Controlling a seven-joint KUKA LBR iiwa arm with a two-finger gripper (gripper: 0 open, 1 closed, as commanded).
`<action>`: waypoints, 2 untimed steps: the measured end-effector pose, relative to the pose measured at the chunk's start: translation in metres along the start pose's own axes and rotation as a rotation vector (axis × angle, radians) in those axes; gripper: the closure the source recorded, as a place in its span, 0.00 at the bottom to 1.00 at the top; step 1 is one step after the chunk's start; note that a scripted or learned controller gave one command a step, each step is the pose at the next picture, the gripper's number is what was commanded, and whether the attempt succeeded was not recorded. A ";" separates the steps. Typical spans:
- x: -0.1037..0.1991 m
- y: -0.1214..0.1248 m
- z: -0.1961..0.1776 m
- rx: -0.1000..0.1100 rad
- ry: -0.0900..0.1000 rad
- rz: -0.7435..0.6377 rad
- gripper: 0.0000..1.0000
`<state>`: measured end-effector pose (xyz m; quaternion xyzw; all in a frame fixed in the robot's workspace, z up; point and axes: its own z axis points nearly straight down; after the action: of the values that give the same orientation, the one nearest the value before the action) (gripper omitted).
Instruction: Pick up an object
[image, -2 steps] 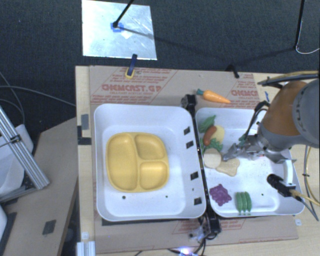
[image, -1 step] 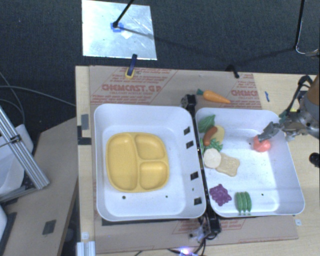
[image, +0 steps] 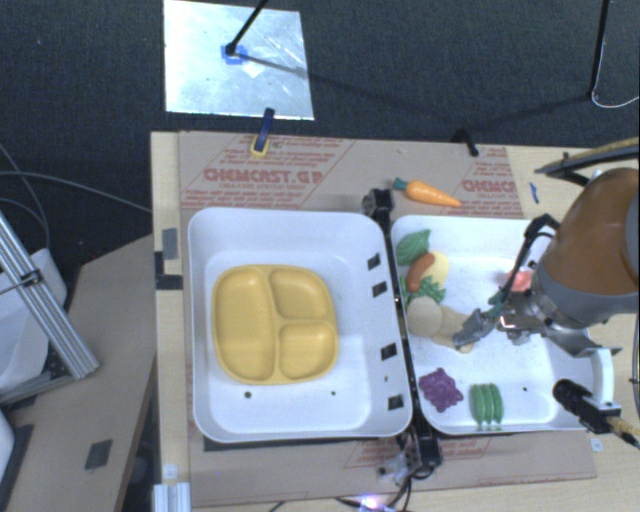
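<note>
Grey-armed, your hand (image: 468, 336) sits low in the right bin (image: 575, 415), fingers slightly apart and gripping nothing, tips just beside the pale potato (image: 424, 319); purple grapes (image: 440, 388) and green beans (image: 486, 403) lie nearer you.

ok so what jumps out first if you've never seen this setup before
The yellow divided plate stands out, lying alone in the left bin. In the right bin the gripper hangs low among toy foods, near a beige piece, purple grapes and green pods. An orange carrot lies on the bench outside the bins.
</note>
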<state>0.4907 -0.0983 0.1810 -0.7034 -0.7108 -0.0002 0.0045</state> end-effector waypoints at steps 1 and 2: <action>-0.069 0.004 0.072 -0.003 -0.008 0.014 0.00; 0.006 0.038 0.098 -0.007 -0.003 -0.001 0.00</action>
<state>0.5276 -0.0914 0.0828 -0.7032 -0.7110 -0.0018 0.0010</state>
